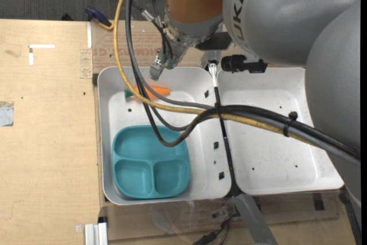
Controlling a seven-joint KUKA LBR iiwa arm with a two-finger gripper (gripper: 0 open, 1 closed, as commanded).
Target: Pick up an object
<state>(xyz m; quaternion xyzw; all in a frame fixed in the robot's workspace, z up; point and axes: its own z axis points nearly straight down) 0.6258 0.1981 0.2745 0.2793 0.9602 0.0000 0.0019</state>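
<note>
A teal divided tray (150, 168) with three compartments lies in the front part of the left bin (106, 123). Near the back of that bin lies a small orange object (161, 90), partly crossed by a yellow cable. A tiny green piece (128, 94) shows just left of it. My gripper (156, 70) hangs tilted over the bin's back area, a little above and just behind the orange object. Nothing is visibly held in it.
The right bin (275, 129) sits beside the left one, with the arm's big grey body above it. Black and yellow cables (189, 117) drape across both bins. A wooden bench top (46, 123) lies to the left.
</note>
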